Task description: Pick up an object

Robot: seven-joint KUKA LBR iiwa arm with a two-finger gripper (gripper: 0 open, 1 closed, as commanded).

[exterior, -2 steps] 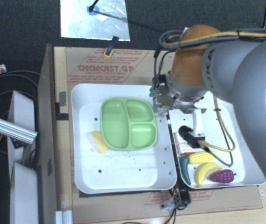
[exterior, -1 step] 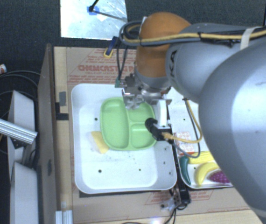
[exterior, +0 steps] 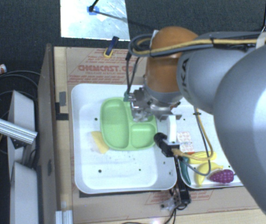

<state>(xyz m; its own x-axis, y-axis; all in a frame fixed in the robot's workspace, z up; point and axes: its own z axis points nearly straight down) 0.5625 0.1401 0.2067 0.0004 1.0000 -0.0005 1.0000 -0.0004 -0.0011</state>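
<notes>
Just above green tray [exterior: 123,127], fingers [exterior: 142,110] unclear

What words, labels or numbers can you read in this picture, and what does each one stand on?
"CHEMCAST", in red print on the brown paper sheet under the left bin.
More red print lines on that sheet: too small to read.
Small white label with red marks in the right bin: blurred, unreadable.

Glossy green plastic divided tray [exterior: 123,127], smooth white plastic bin [exterior: 84,125], printed brown cardboard [exterior: 95,64] beneath, matt grey arm casing [exterior: 235,78], dark rough carpet [exterior: 21,17]
</notes>
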